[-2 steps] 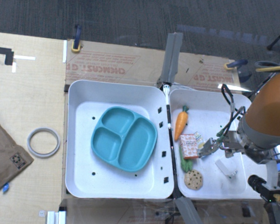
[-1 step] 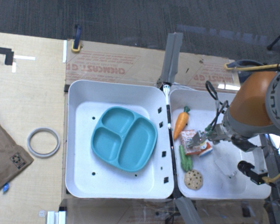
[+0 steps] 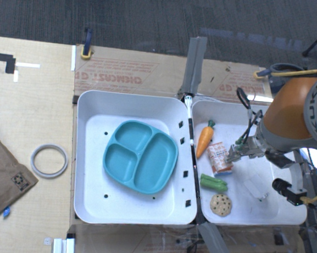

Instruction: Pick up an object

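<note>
Right white bin | small red-and-white crinkly snack packet beside orange plastic carrot | grey two-finger gripper at packet's right edge, finger state: cannot tell | likely light, soft, slippery film; pinch across narrow width, mid-body.

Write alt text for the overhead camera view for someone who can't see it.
A grey and orange robot arm lowers its gripper over a snack packet in the right bin, beside a toy carrot, green vegetable and cookie. The left bin holds a teal divided plate.
</note>
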Robot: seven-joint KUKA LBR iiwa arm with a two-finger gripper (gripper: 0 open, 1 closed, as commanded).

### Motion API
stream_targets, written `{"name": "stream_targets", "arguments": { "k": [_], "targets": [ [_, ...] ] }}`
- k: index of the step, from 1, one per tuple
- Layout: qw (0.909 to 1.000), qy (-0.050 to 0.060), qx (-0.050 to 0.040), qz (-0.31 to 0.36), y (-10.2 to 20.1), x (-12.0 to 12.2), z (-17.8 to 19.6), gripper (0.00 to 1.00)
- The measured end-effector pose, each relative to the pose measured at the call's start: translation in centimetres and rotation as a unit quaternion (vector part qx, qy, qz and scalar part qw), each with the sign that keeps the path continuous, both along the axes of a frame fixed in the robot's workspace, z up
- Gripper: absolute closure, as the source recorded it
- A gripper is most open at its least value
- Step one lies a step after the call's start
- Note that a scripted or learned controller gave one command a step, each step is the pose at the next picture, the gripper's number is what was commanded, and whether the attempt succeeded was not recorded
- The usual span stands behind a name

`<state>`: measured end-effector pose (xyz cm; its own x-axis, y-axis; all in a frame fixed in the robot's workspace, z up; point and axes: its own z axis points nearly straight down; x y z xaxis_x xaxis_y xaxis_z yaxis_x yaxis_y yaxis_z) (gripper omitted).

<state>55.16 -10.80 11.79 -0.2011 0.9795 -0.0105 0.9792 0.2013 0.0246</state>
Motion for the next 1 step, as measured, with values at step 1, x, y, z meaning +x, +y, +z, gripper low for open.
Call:
{"name": "stream_targets", "arguments": {
  "k": [1],
  "targets": [
    [1.0000, 0.001, 0.0003, 0.000, 0.03, -0.07, -0.11, 0.00]
  ]
}}
